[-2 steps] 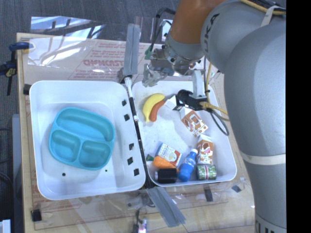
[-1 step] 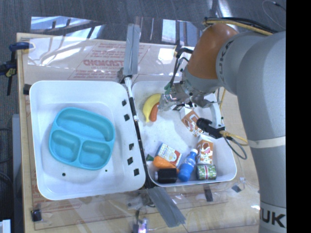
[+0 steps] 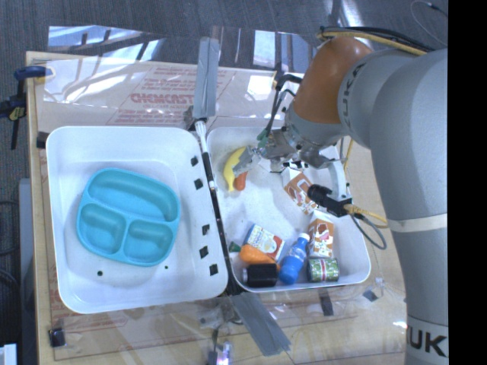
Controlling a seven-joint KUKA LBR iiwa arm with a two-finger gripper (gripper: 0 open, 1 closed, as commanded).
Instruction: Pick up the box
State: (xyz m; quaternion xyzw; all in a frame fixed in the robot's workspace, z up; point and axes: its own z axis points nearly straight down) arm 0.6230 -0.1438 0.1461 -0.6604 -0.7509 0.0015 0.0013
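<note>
Near edge of the right bin (image 3: 358,268): the box (image 3: 263,242) is parked there, untouched. The gripper (image 3: 266,149) is way off by the banana (image 3: 233,166); its state can't be made out. Nothing's been picked up yet.

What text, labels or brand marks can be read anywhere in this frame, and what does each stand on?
"UK": large white letters on the grey arm base, cut off at the edge.
Red print on the clear sheet behind the bins: a big word in outline, too faint to read surely.
Printing on the small boxes and cartons in the right bin: too small to read.
</note>
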